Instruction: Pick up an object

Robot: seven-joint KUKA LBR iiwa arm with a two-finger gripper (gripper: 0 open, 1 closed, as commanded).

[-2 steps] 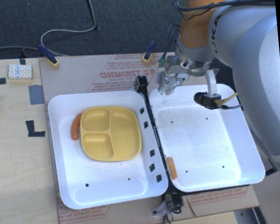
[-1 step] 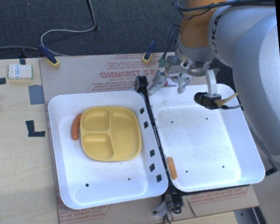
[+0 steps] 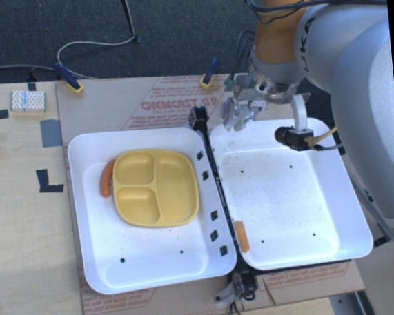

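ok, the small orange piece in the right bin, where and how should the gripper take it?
Grip the orange piece across its narrow middle, coming straight down. It lies flat and elongated against the right bin's left wall, so probably set one finger on the open right side; wall clearance looks tight.

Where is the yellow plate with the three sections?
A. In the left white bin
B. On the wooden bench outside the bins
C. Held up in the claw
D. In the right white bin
A. The yellow plate lies flat in the left white bin, next to an orange hot dog, while the claw is over the far edge of the right bin.
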